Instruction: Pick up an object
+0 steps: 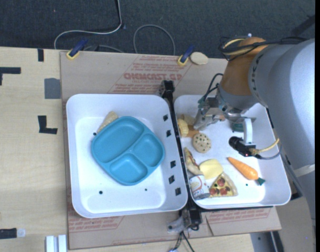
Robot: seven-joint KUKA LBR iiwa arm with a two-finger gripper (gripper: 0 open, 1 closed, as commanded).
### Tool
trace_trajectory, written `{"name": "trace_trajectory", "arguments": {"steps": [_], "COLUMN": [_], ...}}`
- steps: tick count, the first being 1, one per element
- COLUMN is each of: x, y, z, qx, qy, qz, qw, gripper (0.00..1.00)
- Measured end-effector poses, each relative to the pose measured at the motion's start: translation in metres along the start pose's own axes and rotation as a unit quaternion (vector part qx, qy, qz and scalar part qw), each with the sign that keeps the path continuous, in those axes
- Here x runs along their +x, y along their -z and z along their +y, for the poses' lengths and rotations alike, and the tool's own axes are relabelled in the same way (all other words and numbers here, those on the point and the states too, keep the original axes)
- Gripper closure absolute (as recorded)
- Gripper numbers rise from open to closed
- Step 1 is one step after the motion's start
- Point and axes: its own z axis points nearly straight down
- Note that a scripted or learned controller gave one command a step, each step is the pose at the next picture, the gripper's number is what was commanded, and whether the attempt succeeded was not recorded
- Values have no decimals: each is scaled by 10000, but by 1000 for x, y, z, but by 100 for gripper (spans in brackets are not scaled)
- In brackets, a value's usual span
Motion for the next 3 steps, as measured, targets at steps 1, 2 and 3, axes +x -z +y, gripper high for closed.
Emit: {"name": "trace_trajectory", "arguments": {"steps": [1,2,3], "x": [-3,-3,1], "y": [0,-10,0], "z": [-1,-12,-12], "qx": [6,-23,-8], "qy": [-6,-16,-2], "qz": [-21,-41,-2], "qw": [10000,10000,10000], "gripper": [0,0,100]}}
